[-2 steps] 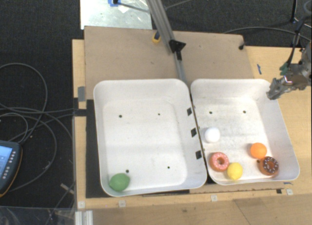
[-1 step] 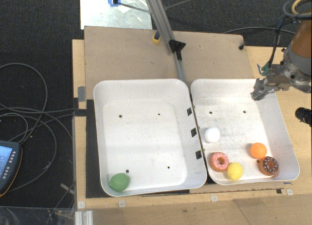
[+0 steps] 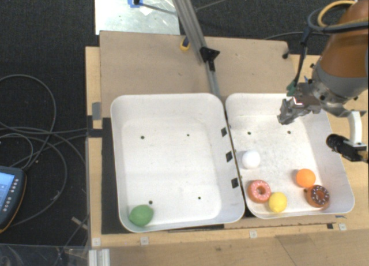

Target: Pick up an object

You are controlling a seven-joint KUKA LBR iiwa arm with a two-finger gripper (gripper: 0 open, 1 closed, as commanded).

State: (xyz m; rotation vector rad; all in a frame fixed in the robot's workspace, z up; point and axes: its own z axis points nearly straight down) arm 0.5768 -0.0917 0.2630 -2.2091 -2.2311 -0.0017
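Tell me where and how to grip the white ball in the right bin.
Grip the white ball across its middle, coming straight down from above. It is round, so any width works, but the bin's left wall sits close; setting the gripper fingers parallel to that wall probably suits best.

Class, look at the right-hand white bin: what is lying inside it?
Inside the right bin lie a white ball, a pink doughnut, a yellow ball, an orange ball and a chocolate doughnut. The claw covers part of the far floor.
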